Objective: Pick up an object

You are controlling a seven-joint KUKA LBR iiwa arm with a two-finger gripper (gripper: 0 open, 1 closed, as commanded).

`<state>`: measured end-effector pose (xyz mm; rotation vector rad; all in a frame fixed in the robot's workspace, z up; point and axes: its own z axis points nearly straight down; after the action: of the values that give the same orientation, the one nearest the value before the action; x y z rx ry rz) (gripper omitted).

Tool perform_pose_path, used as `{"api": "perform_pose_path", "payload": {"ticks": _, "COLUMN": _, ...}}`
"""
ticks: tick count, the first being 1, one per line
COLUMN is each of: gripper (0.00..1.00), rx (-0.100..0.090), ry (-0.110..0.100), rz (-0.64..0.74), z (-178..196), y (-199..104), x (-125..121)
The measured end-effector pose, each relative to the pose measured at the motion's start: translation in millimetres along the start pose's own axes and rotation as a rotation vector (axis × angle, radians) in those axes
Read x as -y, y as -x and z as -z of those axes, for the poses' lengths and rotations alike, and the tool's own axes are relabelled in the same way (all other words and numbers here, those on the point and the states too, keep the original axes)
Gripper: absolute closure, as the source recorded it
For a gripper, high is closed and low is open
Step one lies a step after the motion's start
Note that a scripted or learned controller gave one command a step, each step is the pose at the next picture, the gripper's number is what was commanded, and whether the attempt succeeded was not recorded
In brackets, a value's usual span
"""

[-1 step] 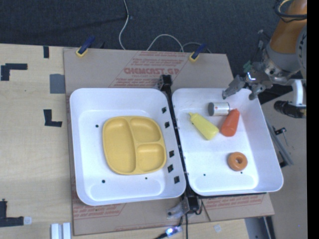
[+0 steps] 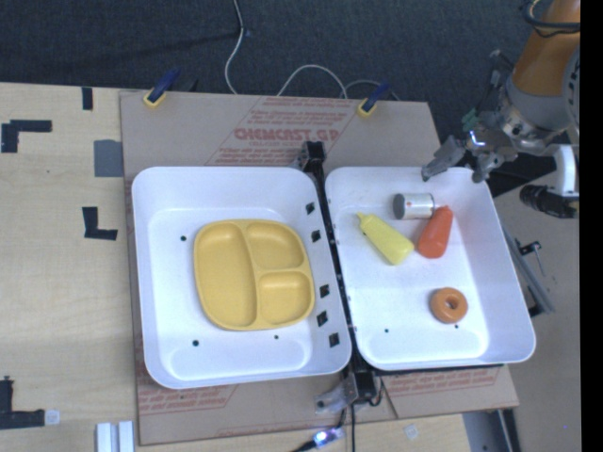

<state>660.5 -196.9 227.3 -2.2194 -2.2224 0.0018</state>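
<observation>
Its fingers spread and bare, the gripper (image 2: pixel 456 165) could nudge the grey cylinder (image 2: pixel 413 205) into rolling against the carrot (image 2: pixel 434 233).

Grey arm (image 2: pixel 537 111), orange band, dark metal hand (image 2: pixel 462 163)

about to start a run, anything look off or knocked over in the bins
Nothing stands out. The yellow divided plate lies flat in the left bin; the metal can, carrot, yellow bottle and donut lie in the right bin.
</observation>
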Motion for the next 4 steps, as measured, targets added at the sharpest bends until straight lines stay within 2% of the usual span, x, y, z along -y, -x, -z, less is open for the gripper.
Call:
{"api": "perform_pose_path", "payload": {"ticks": 2, "gripper": 0.00, "rx": 0.001, "ry": -0.002, "rz": 0.000, "z": -114, "y": 9, "x": 17}}
{"api": "perform_pose_path", "payload": {"ticks": 3, "gripper": 0.00, "rx": 0.002, "ry": 0.000, "rz": 0.001, "z": -144, "y": 8, "x": 17}}
{"api": "perform_pose_path", "payload": {"ticks": 4, "gripper": 1.00, "rx": 0.004, "ry": 0.001, "rz": 0.003, "z": -131, "y": 8, "x": 16}}
